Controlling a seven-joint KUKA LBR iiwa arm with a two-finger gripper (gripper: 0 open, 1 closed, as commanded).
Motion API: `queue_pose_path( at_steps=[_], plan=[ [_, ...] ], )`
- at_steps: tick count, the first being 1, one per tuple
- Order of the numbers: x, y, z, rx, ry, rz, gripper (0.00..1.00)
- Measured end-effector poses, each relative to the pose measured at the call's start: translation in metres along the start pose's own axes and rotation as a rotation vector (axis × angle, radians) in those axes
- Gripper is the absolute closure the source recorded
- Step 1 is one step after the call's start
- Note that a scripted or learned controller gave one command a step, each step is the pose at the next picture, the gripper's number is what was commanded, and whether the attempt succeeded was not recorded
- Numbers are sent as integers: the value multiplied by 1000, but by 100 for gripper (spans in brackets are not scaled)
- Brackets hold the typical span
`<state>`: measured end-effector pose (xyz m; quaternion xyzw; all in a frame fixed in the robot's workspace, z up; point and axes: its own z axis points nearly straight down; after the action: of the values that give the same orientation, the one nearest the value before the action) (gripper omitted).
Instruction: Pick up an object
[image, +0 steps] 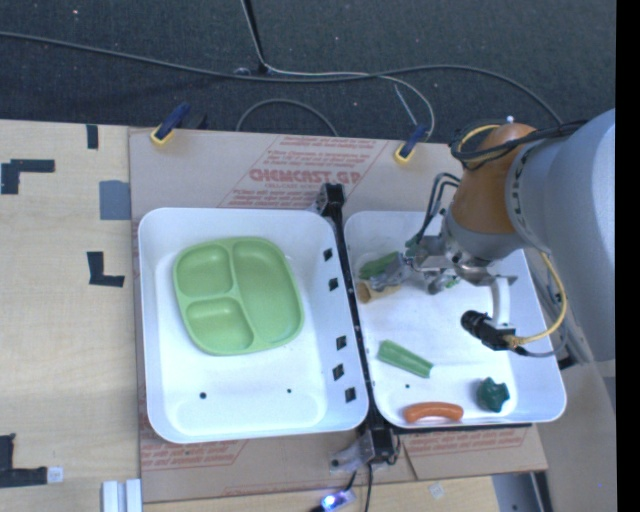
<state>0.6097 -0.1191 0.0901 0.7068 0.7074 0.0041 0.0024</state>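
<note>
My gripper (412, 268) hangs low over the upper left part of the right bin (455, 330), below the orange wrist band. A dark green leafy piece (378, 266) lies right at its left tip, touching or nearly touching it. A small tan bit (365, 292) sits just below that piece by the bin's left wall. Lower in the bin lie a light green stick (404, 358), an orange sausage-shaped piece (434, 411) and a dark teal lump (492, 394).
The left bin (170, 390) holds a light green divided plate (238, 295). A black divider with clips (345, 320) runs between the bins. The grey arm (570, 230) covers the right bin's upper right corner, with a black cable fitting (485, 328) hanging below it.
</note>
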Motion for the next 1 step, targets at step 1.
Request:
queue_pose_path(
  at_steps=[1],
  plan=[
    [0, 2, -10, -4, -2, -3, 100]
  ],
)
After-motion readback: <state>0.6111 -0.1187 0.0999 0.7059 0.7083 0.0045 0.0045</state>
